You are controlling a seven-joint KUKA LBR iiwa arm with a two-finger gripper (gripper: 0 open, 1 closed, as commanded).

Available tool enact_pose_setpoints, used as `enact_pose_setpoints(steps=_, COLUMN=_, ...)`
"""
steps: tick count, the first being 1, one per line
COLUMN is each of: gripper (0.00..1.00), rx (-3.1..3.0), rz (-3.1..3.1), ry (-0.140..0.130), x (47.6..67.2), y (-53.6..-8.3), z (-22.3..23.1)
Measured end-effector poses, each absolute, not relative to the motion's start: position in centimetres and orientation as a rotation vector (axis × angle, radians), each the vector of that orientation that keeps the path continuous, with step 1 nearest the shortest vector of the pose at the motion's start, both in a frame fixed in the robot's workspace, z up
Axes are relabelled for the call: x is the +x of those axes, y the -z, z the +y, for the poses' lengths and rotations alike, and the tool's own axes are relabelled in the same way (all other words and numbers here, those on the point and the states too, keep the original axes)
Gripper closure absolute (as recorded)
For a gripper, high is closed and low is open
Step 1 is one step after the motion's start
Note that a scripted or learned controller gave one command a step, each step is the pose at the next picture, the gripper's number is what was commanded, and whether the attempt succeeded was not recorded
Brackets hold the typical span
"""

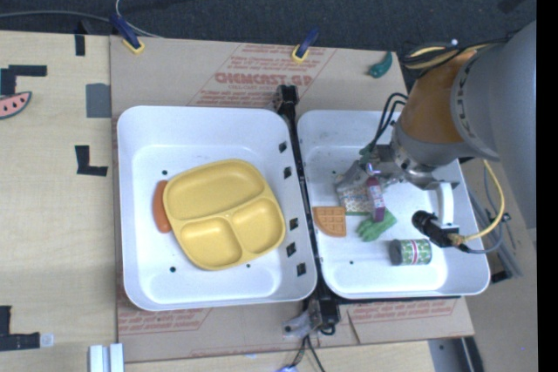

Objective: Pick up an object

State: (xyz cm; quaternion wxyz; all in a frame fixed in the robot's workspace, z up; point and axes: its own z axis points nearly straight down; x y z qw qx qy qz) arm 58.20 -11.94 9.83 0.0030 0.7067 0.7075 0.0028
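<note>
I cannot tell my claw (370, 179) state; the crowded packet (356, 198) and marker (377, 198) under it may slip.

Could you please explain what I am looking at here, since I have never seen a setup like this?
One camera looks down at a slant on a bench with two shallow white bins. The left bin holds a yellow divided tray with an orange item tucked at its edge. A grey robot arm with an orange band reaches in from the right, its gripper low over the right bin. There lie a waffle-like piece, a green toy, a small can and a purple item. I cannot tell whether anything is held.
</note>
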Motion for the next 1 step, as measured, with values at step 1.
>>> enact_pose_setpoints(steps=1, gripper=1.0, rx=2.219, rz=2.224, ry=-0.001, x=55.02, y=-20.96, z=-7.5)
